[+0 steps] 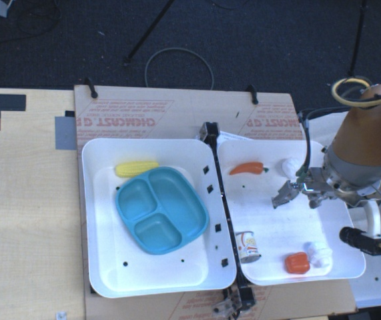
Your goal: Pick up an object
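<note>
Gripper (298,196) is hovering over the right bin (270,272) w/ fingers spread wide, holding nothing. Closest target: orange pepper (246,169), lying to its upper left (apart, untouched). Best approach: center over the pepper, descend straight, close across its narrow width.

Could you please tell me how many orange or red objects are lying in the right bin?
2: an orange pepper near the far left corner, and a red-orange object near the front right; the arm may hide others.

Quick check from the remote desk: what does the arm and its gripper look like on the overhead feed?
The arm is bulky and rounded, orange-brown on top with a grey section beneath. A dark cable runs beside it. The gripper is a small grey metallic assembly with dark parts. A yellow ring sits near the arm's top.
</note>
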### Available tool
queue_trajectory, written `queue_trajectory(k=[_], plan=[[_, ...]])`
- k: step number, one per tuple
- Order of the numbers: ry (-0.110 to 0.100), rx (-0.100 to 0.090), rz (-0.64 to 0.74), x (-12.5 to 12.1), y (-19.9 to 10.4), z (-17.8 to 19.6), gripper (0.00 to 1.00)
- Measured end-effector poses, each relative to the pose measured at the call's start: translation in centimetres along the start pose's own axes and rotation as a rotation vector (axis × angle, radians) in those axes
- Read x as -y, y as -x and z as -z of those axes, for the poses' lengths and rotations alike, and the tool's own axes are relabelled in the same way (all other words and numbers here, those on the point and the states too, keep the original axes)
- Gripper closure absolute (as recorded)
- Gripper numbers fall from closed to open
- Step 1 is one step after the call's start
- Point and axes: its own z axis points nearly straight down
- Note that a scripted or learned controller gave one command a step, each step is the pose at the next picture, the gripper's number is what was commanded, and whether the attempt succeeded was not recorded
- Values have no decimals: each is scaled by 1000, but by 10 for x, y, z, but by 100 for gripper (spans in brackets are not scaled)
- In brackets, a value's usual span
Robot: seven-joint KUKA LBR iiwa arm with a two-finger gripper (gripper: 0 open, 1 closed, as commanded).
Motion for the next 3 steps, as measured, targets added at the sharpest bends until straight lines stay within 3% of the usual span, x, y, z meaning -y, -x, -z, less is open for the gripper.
queue_trajectory(k=[2, 3], plan=[[5, 1, -2, 9, -7, -103, 0], [6, 1, -7, 9, -5, -90, 100]])
